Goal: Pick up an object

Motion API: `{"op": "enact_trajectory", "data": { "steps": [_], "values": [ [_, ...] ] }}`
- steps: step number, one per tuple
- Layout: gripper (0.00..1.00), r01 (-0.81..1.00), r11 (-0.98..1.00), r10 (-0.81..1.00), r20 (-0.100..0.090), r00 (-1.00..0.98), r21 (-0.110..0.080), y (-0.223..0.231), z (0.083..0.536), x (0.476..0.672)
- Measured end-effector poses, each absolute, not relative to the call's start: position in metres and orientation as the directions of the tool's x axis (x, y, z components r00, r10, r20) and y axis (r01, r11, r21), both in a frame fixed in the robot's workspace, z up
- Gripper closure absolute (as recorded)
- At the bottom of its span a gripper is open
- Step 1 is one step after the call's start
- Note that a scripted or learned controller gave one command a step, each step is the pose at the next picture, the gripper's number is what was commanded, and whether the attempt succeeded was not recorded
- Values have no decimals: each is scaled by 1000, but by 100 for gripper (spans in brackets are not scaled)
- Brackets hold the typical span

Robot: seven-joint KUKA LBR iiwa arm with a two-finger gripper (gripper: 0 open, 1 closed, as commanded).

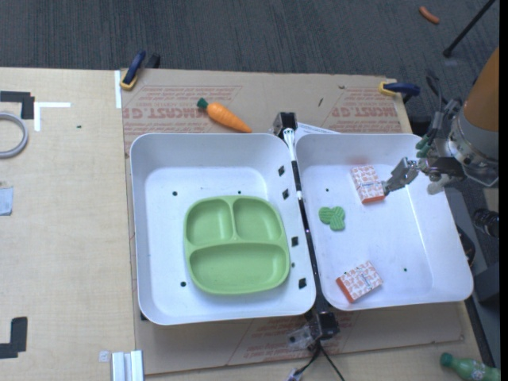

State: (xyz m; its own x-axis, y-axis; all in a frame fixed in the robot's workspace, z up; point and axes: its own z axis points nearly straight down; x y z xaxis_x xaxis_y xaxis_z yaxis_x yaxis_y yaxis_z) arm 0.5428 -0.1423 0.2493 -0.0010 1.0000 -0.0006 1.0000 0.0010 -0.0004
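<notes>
The right bin [429, 244] holds three loose things. A red-and-white patterned box [367, 184] lies near its back, a second box of the same kind [359, 281] sits near the front, and a small green lump [332, 217] rests at the left. My gripper [411, 182] hangs over the bin's back right part, just right of the upper box. Its fingers stand open, and one dark fingertip [391, 183] nearly touches that box's right edge. Nothing is between the fingers.
The left bin [151, 213] carries a green divided plate [236, 244]. An orange toy carrot [225, 115] lies on the cardboard behind the bins. Clamps [133, 68] sit at the cardboard's back corners, and a green bottle [468, 365] lies at the bottom right.
</notes>
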Motion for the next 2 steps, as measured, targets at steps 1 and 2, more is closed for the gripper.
{"op": "enact_trajectory", "data": {
  "steps": [1, 2],
  "values": [
    [0, 992, -124, 992, 0, 124, -2, -107, 173, 580],
    [0, 985, 174, 985, -4, -174, 6, -140, 98, 627]
  ]
}}
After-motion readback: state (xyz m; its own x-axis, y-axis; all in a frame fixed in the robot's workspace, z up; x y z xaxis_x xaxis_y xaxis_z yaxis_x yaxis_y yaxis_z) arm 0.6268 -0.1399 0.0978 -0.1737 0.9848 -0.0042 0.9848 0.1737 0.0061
